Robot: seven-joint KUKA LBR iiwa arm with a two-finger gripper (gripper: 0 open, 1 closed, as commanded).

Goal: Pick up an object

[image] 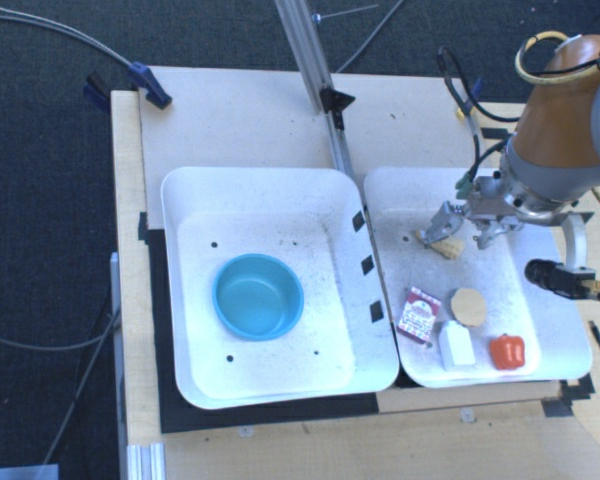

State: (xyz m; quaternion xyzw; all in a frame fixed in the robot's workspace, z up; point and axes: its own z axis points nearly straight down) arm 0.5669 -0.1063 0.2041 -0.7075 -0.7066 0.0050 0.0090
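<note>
My gripper (462,232) hangs low over the back of the right bin (400,193), its two fingers spread apart and nothing between them. A small tan piece (446,250) lies on the bin floor just below the left fingertip (438,230), touching or nearly touching it. Nearer the front of that bin lie a pink and white packet (418,315), a round tan disc (469,307), a white block (457,346) and a red pepper-like object (507,351).
A blue bowl (258,296) sits in the left bin (195,193). A metal pole (310,43) slants down to the ridge between the bins. Black clips (369,264) line that ridge. Cables run behind the arm at the right.
</note>
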